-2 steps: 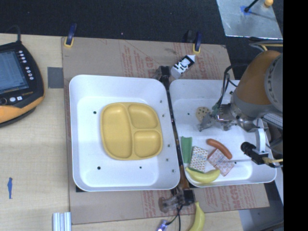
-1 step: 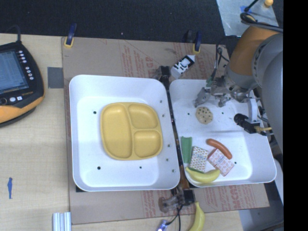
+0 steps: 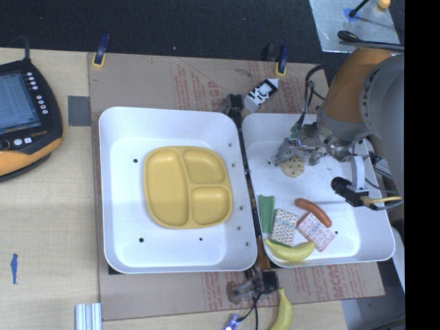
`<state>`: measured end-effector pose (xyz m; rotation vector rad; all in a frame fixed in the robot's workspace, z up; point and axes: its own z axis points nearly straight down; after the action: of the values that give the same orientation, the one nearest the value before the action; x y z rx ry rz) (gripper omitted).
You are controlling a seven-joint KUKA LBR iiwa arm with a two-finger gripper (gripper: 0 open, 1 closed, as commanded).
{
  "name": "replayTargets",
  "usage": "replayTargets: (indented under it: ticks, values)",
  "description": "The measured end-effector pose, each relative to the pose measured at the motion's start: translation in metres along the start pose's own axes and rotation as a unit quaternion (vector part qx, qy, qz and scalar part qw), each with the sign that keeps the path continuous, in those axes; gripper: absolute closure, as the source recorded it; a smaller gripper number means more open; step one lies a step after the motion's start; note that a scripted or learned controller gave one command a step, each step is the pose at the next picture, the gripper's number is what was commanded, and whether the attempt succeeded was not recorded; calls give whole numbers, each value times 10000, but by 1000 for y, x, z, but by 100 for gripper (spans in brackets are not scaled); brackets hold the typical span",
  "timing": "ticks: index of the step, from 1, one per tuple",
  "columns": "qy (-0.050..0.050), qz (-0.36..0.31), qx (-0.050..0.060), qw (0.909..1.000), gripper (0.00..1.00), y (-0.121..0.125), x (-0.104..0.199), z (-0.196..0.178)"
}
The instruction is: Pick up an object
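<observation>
Cookie [image 3: 293, 168] lies in right bin [image 3: 371, 246], just below gripper [image 3: 297, 154]; claw state cannot be told. Yellow tray [image 3: 187, 186] sits in left bin [image 3: 124, 239].

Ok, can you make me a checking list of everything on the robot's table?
Surface: bench bearing left bin and right bin.
Job's things: cookie, hot dog, banana, two cracker packs, green piece, all in the right bin.
Clutter: yellow divided plate in the left bin; second banana on the bench.
Grippers: gripper over the cookie.
Cables: black cable by the arm.
Surroundings: orange pendant, blue clamps.
</observation>
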<state>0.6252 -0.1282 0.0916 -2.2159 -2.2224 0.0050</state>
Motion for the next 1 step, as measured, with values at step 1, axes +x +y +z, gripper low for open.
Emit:
replayTargets:
  ticks: [1]
  values:
    - [4, -11, -1, 10000, 100, 1, 0, -12]
